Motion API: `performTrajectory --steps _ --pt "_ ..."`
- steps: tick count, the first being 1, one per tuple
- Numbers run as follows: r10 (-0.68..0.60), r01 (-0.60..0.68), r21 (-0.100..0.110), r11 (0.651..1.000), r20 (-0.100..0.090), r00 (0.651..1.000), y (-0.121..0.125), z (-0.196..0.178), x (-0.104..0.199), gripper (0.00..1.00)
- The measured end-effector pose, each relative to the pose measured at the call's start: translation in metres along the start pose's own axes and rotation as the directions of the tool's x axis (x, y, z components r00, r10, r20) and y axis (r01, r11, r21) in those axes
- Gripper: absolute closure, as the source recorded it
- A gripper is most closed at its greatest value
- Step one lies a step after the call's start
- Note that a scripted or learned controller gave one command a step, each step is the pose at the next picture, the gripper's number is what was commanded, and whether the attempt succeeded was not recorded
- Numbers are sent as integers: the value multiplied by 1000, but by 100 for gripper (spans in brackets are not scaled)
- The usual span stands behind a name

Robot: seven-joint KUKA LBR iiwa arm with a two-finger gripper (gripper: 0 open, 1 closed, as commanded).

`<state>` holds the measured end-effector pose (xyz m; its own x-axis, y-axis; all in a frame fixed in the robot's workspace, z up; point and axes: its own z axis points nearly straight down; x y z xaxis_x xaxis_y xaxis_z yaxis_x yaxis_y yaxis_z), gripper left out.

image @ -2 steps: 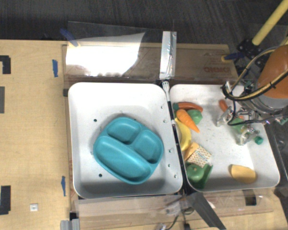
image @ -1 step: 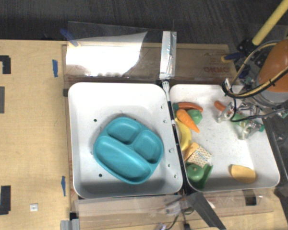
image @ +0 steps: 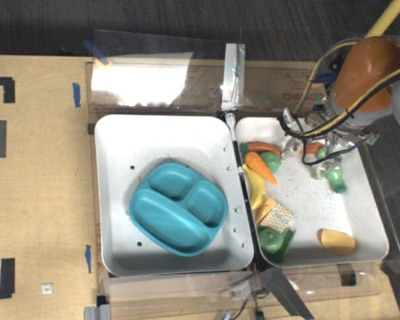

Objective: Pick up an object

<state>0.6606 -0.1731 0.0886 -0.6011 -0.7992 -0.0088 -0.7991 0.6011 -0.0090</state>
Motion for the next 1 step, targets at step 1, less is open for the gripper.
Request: performTrajectory --steps 1 --pt "-148 148 -7 989 15 989 16 -2 55 0"
